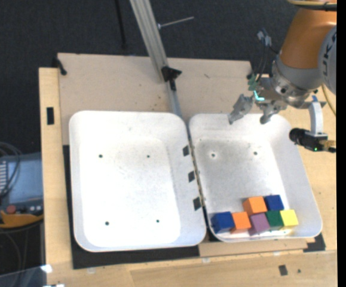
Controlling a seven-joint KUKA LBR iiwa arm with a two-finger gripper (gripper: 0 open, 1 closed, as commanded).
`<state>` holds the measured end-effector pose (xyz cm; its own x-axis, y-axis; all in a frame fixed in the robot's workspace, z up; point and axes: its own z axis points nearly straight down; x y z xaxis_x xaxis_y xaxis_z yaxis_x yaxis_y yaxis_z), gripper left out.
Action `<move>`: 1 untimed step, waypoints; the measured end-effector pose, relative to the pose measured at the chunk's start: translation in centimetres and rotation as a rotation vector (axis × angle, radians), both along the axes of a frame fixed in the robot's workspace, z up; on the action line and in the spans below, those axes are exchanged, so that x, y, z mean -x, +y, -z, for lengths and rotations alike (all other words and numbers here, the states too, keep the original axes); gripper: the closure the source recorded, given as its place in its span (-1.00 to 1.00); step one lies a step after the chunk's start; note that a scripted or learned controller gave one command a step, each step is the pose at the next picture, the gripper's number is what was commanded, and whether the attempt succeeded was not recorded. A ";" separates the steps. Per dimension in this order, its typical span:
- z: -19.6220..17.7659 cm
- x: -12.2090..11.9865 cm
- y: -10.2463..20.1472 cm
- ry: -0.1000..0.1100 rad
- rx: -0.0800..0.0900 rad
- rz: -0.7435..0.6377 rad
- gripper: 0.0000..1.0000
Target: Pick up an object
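A single fixed camera looks down on the bench (47, 160) from above at a slant, far enough back to take in both white bins, the left bin (128, 178) and the right bin (250, 160), with dark floor beyond the bench's far and left edges. The bench's far edge lies toward the top of the picture and its near edge along the bottom. The arm (307, 34) enters from the right, over the right bin's far right corner.
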<state>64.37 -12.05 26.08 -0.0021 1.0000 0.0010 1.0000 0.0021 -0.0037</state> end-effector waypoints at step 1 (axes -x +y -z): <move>-0.3 -0.1 0.0 -0.004 0.001 -0.001 -1.00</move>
